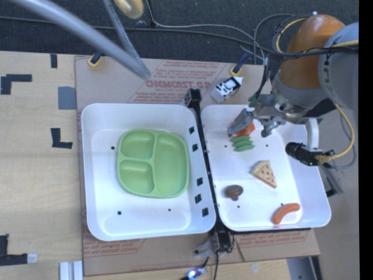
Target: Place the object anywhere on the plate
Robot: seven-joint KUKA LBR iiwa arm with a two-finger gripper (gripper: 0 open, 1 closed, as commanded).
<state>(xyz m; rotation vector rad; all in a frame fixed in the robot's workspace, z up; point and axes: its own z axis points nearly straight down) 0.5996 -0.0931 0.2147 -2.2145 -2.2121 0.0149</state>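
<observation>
Ridged green toy [243, 144] with orange-red tip, under end effector [254, 125]

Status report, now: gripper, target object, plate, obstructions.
Gripper low in right bin, over green-and-orange toy; grasp unconfirmed. Green plate in left bin, nothing on it. Pizza slice nearby, not in the way.

The gripper [254, 123] hides part of a green and red object [243, 141] beneath it.

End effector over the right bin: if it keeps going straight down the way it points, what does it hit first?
Most likely the green-and-orange toy lying directly beneath the end effector. Depth is hard to judge from this slanted view; if it misses the toy, the right bin floor comes next.
</observation>
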